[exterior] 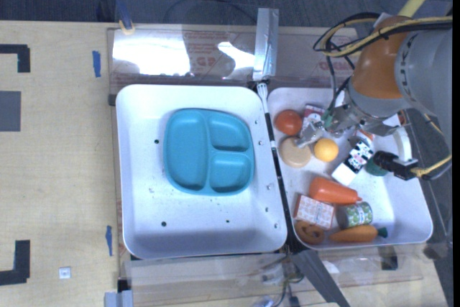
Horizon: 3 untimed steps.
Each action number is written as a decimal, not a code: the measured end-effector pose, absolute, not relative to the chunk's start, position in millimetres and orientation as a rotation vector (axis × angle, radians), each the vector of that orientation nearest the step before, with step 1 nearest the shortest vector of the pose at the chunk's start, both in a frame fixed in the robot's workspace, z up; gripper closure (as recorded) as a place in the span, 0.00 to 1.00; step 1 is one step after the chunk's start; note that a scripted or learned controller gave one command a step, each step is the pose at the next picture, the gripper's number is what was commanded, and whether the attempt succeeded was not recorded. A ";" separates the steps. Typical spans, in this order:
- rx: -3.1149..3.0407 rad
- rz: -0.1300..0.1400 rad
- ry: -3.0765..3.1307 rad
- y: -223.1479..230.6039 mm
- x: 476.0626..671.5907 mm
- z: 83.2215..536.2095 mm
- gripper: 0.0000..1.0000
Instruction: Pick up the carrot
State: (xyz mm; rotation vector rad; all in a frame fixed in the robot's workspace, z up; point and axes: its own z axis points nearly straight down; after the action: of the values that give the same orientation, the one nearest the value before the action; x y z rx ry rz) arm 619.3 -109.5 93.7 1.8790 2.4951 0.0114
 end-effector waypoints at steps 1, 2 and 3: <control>1.698 0.003 2.638 -100.6 581.1 159.9 0.00; 1.569 0.010 2.712 -101.6 593.8 93.4 0.00; 1.569 0.017 2.704 -102.3 596.0 105.4 1.00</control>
State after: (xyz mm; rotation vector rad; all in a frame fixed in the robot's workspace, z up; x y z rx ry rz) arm 596.0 -102.3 105.4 1.5687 2.7039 0.0171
